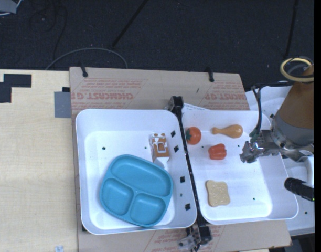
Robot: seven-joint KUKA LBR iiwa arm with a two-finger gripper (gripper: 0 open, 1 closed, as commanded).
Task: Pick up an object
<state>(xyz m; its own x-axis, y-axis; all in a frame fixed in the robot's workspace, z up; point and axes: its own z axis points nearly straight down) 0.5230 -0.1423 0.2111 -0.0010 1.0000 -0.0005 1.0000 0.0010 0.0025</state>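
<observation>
The right bin holds a red tomato, a red pepper, a tan drumstick and a slice of toast. The gripper hangs over the right side of that bin, right of the pepper and apart from it. Nothing shows between its fingers. In the left bin lie a blue divided plate and a small orange and white toy near the divider.
A black divider clip strip runs between the two bins. Brown cardboard lies under and behind them. The arm's orange band stands at the right edge, with cables beside it.
</observation>
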